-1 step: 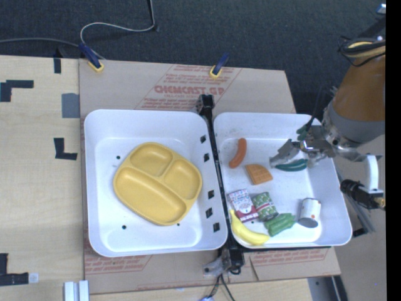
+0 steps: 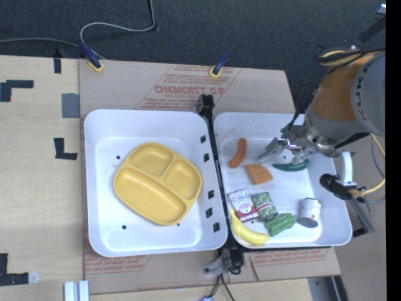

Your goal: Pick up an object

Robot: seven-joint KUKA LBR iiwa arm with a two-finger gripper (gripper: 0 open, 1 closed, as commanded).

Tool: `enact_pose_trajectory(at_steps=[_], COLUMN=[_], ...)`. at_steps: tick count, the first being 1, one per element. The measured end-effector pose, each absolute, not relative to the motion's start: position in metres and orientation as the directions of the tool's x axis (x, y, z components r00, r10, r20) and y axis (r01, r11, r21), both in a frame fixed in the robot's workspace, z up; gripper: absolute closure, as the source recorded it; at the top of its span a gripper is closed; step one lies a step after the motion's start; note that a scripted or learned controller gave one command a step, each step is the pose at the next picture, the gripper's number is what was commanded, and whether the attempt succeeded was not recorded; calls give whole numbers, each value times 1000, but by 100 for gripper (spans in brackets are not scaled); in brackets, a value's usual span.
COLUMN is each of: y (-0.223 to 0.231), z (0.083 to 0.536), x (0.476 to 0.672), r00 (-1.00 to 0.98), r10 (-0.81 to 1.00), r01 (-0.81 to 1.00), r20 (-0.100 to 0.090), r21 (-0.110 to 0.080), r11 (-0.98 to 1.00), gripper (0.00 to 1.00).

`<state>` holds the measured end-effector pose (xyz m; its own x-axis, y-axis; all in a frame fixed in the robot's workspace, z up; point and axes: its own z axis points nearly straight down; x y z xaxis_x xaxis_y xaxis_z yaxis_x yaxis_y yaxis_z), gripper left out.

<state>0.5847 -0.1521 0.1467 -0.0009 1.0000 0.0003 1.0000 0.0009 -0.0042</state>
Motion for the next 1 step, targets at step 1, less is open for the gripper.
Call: enact_pose_trajectory(at_steps=[1], y=[-137], z=[86], x=[624], r00=[-2], r10=[1000], r01=[1000], r20=[-1], r21=[2], r11=[2], gripper=[0])
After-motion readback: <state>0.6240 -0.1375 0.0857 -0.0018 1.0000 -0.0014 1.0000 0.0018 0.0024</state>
